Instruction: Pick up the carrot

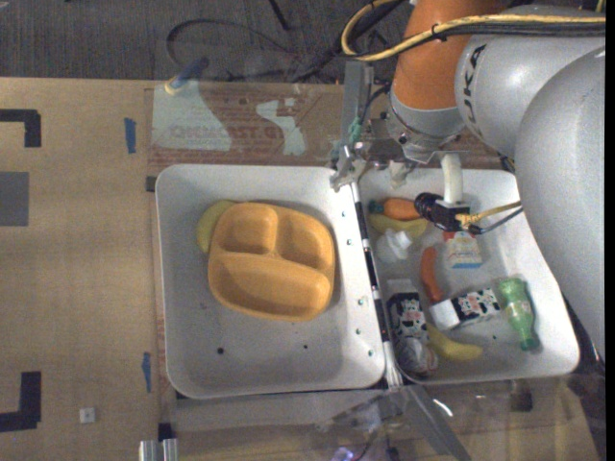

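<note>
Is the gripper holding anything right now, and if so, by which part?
Cannot be told: the gripper sits above the carrot with its fingertips hidden.

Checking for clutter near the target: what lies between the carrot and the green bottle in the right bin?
In the camera view, between the carrot and the green bottle lie a small white bottle and a cow-patterned carton.

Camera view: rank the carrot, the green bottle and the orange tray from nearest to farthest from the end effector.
End effector is at the right bin's top edge.
1. Carrot, just below it.
2. Orange tray, left bin.
3. Green bottle, right bin's lower right.
</note>
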Controlling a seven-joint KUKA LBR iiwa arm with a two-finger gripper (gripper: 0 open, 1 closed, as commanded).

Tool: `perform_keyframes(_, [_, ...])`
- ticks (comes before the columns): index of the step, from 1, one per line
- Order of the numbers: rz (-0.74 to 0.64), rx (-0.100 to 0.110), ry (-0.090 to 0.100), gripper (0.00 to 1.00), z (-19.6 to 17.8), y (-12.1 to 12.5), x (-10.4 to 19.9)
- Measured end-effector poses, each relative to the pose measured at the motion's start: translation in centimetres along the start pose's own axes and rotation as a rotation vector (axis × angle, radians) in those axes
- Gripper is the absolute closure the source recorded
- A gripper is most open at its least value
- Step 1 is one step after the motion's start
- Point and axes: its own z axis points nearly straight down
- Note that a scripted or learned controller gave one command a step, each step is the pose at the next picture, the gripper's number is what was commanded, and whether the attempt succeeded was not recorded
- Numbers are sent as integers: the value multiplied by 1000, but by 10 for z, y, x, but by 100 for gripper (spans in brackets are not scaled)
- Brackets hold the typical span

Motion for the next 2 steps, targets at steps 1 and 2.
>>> perform_keyframes(1, [-323, 2, 1, 0, 0, 2, 34])
perform_keyframes(2, [-401, 3, 1, 0, 0, -1, 39])
